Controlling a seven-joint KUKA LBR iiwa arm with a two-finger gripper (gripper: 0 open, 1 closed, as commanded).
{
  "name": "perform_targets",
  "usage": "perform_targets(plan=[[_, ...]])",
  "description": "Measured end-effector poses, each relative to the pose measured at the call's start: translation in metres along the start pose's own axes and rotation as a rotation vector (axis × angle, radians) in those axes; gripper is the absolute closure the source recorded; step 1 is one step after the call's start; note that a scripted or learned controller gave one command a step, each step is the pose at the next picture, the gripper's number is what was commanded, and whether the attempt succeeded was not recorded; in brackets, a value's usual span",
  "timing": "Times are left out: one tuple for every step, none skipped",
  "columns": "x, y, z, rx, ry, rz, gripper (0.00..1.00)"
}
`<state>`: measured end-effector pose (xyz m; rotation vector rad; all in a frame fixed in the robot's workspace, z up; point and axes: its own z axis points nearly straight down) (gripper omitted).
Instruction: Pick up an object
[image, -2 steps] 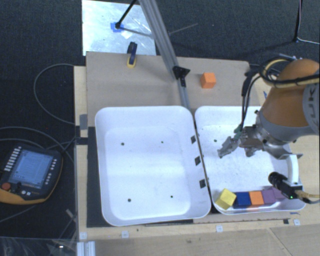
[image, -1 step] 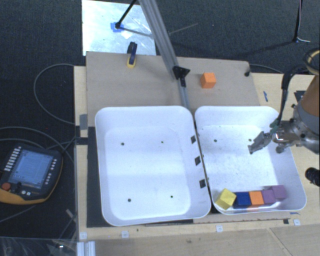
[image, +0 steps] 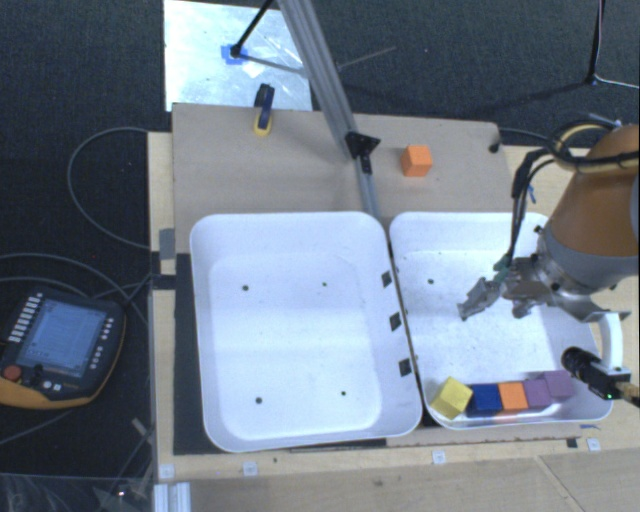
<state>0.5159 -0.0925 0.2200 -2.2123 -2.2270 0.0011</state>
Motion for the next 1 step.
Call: perform_targets(plan=[[-0.0044, 0.0262, -0.0454, -0.01, -0.003, 0.001, 0.0]])
